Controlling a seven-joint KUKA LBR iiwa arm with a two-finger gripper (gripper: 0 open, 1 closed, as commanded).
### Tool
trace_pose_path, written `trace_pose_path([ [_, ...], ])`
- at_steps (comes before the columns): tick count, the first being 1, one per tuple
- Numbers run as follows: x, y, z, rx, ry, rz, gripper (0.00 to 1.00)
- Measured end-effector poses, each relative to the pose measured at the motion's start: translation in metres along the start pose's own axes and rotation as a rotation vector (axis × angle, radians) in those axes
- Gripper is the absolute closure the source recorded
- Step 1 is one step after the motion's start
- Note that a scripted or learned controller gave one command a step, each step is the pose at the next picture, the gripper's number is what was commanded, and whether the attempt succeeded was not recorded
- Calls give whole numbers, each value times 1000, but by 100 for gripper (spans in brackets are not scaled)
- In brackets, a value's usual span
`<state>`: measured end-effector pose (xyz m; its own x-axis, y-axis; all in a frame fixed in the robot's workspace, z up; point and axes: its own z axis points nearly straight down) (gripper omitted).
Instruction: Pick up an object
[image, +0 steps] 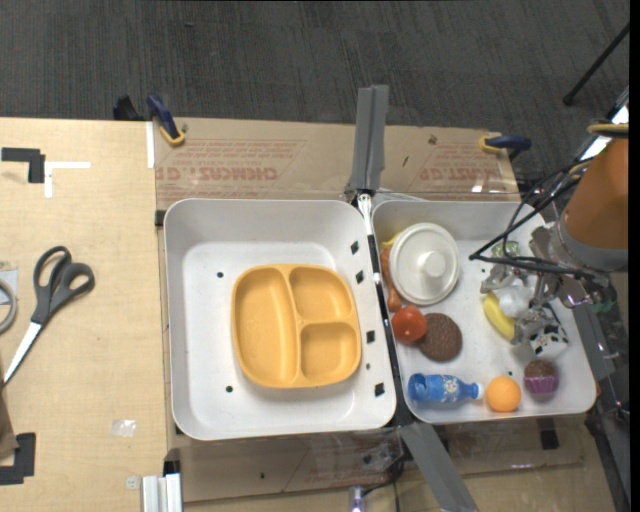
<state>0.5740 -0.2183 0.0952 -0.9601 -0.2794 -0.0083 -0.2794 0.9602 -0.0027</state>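
The right bin (470, 215) holds several small things. Among them are a white round bowl (424, 262), a red tomato (408, 323) and a brown round cake (441, 337). A blue bottle (443, 389) lies on its side beside an orange ball (503, 394) and a purple cupcake (540, 378). A yellow banana (497, 317) lies near a black-and-white toy (545, 338). My gripper (538, 303) hangs over the bin's right side, just above the banana and the black-and-white toy, amid cables.
The left bin (190, 330) holds a yellow divided plate (297, 325). Scissors (50, 290) lie on the wooden bench to the left. A grey divider bar (369, 140) runs between the bins at the back. Blue clamps (165, 118) hold the cardboard behind.
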Motion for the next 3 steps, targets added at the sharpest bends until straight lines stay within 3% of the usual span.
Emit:
trace_pose_path([
  [1,-2,12,2,-2,3,-13,0],
  [2,-5,14,-9,-3,-3,-15,100],
  [3,-8,11,-1,-14,-9,-103,100],
])
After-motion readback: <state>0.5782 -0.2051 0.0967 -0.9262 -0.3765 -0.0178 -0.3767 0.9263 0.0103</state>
